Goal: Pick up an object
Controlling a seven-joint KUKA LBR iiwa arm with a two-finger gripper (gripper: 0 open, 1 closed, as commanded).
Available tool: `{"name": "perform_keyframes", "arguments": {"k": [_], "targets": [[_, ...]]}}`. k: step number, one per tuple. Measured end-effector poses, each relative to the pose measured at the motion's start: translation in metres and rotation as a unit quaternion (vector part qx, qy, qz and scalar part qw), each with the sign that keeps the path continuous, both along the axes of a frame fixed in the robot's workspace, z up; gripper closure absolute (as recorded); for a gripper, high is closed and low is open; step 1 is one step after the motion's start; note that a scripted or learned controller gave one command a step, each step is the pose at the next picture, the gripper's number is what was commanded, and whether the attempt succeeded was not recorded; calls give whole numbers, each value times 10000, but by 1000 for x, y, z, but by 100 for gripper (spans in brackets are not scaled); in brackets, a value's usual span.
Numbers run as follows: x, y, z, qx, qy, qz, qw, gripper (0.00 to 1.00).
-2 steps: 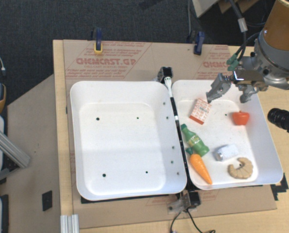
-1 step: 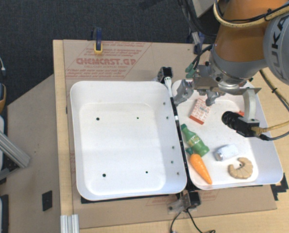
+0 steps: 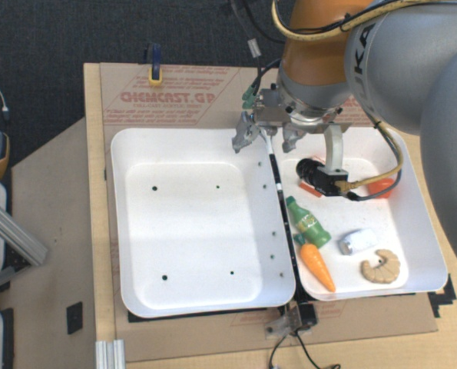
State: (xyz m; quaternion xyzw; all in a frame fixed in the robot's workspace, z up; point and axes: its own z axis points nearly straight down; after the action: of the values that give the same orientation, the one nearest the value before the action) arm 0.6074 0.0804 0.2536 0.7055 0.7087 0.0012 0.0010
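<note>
My gripper hangs over the far end of the divider between the two bins, its fingers spread open with nothing between them. In the right bin lie a green bottle, an orange carrot, a small white and grey object and a tan croissant-shaped piece. All of them are nearer the front than the gripper. A red-orange item lies partly hidden near the bin's far side.
The left bin is a shallow white tray showing small dark dots on its floor. Both bins rest on a cardboard sheet with a blue and yellow clamp at its far edge. The bulky arm fills the upper right.
</note>
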Motion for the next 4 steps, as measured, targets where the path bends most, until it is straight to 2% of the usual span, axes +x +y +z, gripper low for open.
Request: {"name": "perform_keyframes", "arguments": {"k": [1,2,3,4], "targets": [[27,142,59,37,-34,52,10000,0],[51,144,-7,-15,62,-15,10000,0],[52,145,9,-5,16,-9,10000,100],[52,145,19,-7,2,-2,10000,100]]}}
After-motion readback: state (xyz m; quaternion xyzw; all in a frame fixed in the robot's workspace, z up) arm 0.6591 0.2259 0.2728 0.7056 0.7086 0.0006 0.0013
